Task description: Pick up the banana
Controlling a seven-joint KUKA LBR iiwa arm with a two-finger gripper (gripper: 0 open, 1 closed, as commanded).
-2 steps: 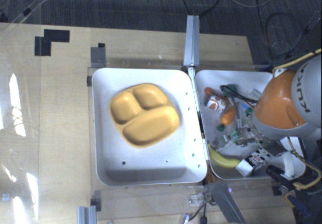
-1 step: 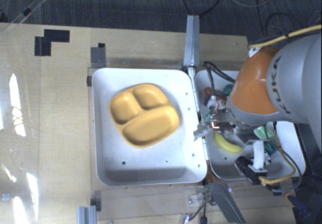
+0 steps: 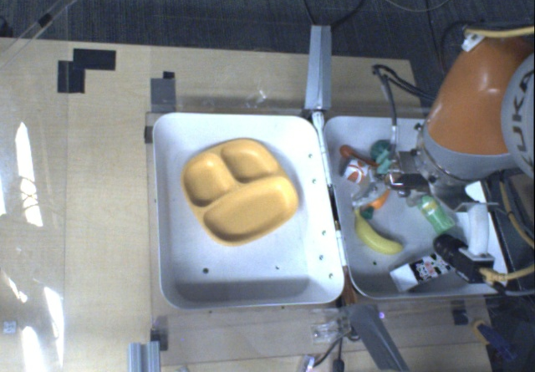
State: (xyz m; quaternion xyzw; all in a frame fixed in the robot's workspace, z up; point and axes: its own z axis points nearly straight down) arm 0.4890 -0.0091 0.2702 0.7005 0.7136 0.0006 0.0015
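Note:
The banana [image 3: 377, 233], small and yellow, lies in the right bin [image 3: 368, 278] near its left wall, curving toward the front. My gripper [image 3: 391, 185] hangs over the middle of that bin, just behind and to the right of the banana, among several small items. Nothing from the bin is visibly lifted off the floor. The grey arm with its orange band [image 3: 472, 103] covers the back right part of the bin.
Around the gripper lie a small orange piece [image 3: 378, 202], a red and white item [image 3: 355, 170], a teal item [image 3: 383, 150], a green bottle [image 3: 435, 214] and a white printed box [image 3: 420, 271]. The left bin [image 3: 180, 274] holds a yellow three-compartment plate [image 3: 240, 190].

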